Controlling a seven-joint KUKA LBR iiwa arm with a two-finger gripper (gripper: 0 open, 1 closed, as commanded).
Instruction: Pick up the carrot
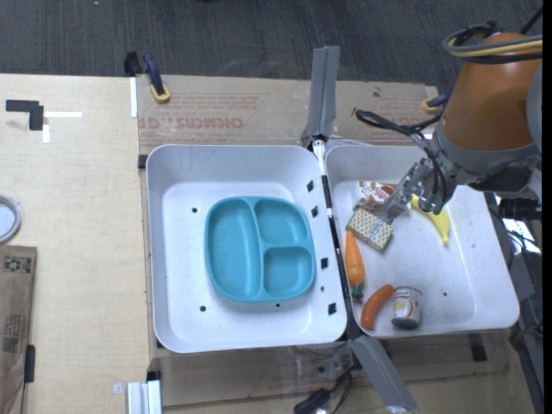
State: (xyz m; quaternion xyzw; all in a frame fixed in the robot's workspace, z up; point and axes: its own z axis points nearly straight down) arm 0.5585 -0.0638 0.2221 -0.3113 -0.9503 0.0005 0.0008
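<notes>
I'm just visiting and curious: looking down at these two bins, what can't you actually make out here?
- Pincer, camera view: too small and dark against the clutter to tell whether it is open or shut.
- Banana: its upper end is hidden behind the arm's wrist.
- Red-and-white packet: partly covered by the pincer and the checked box, print unreadable.
- Can: label too small to read.
- Arm: cut off by the right edge.

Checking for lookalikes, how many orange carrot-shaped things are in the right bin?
2: one upright orange carrot beside the left wall, one slanted orange piece near the front beside the can.
</notes>
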